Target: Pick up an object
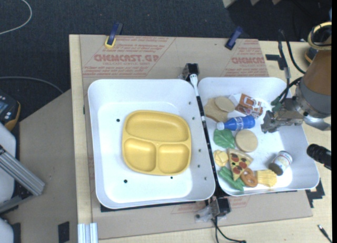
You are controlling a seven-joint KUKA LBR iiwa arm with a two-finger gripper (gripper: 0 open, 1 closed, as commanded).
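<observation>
1. Nearest the camera, at 6 o'clock of the right bin (303, 155), a pizza slice (241, 165), a green leaf (230, 175) and a yellow piece (267, 178) lie packed against the front rim; a grab here risks catching two at once or scraping the wall.
2. The end effector (269, 122) hovers at 3 o'clock of the blue bottle (235, 123), just beside it; whether it is open or closed I cannot tell, and nothing visibly sits in it.
3. The bottle lies on its side, so it probably rolls if nudged off-centre, bumping the round cookie (246, 141) at its 5 o'clock.
4. A small jar (281, 161) stands apart at 4 o'clock of the bin, with bare floor around it: likely the easiest pick.
5. The left bin (105, 131) holds a yellow divided tray (156, 142) with open floor around it.
6. The shared rim (201, 126) between the bins is a snag risk on any leftward move.
</observation>
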